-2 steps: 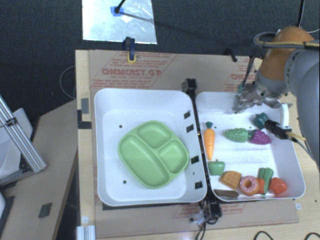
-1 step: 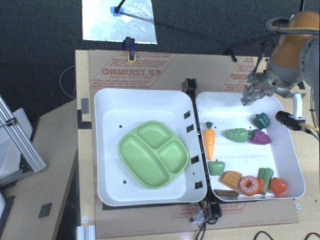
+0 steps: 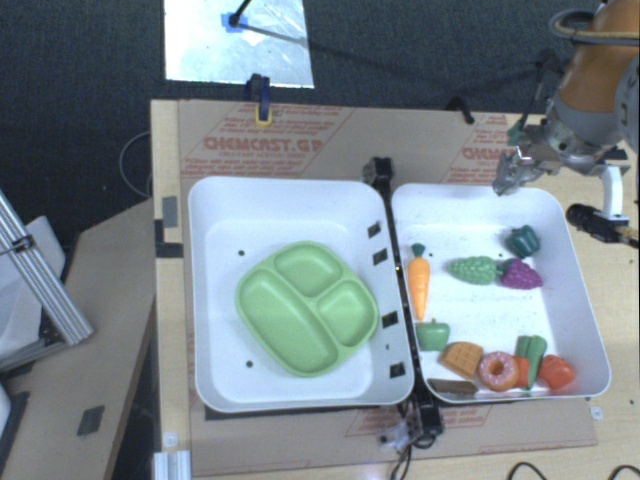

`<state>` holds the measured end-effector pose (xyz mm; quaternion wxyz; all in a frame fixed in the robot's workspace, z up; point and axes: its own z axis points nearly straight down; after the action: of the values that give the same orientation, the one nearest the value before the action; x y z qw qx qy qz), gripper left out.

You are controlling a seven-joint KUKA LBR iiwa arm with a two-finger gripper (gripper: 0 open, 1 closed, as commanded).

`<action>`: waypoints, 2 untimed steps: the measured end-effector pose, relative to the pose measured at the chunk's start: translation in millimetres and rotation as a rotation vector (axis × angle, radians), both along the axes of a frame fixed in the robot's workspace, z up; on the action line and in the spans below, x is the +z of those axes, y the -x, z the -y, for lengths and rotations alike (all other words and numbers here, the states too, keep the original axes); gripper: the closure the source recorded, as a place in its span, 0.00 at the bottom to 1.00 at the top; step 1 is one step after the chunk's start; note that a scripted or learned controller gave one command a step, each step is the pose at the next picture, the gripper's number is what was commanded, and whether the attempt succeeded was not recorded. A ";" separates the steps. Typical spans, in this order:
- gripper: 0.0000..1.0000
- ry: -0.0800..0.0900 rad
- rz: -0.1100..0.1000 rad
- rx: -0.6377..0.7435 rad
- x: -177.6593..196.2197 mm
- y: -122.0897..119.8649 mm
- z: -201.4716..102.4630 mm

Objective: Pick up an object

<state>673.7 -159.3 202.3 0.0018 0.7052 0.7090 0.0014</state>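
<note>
Carrot [image 3: 419, 285] in right bin [image 3: 572, 236] — board [image 3: 300, 138] reads "CHEMCAST GP".

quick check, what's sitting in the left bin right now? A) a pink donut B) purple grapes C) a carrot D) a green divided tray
D: the left bin holds the green divided tray, while the carrot, the pink donut and the purple grapes all lie in the right bin.
</note>
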 end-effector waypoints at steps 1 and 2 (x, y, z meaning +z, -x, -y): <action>1.00 0.000 0.000 0.001 23.7 -1.1 -0.1; 1.00 -0.001 -0.004 0.003 27.8 25.7 -53.7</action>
<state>648.1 -105.6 230.1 -0.0002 0.7043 0.7099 0.0003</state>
